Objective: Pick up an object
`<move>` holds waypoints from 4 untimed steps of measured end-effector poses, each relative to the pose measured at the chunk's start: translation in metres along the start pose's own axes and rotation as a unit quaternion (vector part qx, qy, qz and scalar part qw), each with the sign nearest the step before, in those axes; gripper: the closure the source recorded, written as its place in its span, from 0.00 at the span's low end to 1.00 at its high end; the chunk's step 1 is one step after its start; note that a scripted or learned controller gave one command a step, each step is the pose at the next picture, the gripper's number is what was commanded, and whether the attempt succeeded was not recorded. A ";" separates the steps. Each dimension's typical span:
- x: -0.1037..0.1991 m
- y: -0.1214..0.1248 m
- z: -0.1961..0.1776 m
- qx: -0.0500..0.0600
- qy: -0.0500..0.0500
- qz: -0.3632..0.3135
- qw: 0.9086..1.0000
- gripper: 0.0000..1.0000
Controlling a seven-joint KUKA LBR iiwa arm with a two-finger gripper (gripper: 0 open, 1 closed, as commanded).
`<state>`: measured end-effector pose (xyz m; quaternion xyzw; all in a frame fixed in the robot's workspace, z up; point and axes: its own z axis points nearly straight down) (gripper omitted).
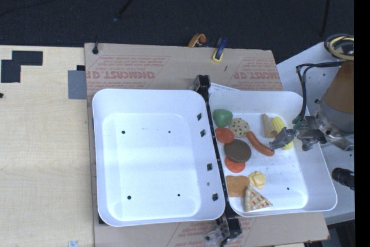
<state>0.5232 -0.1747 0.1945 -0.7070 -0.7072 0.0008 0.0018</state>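
Two white bins are seen side by side on the bench (40,142). The right bin (300,196) is crowded with toy food. The gripper (284,140) is held low over a yellow corn piece (276,124); the fingers' opening cannot be told.
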 end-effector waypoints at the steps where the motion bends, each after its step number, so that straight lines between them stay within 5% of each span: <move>1: 0.061 0.048 0.093 -0.008 -0.002 -0.001 1.000 0.00; 2: 0.059 0.046 0.086 -0.004 0.000 0.002 1.000 1.00; 3: 0.106 0.073 0.002 -0.004 0.000 -0.002 1.000 1.00; 4: 0.182 0.088 0.003 -0.001 0.000 -0.002 1.000 1.00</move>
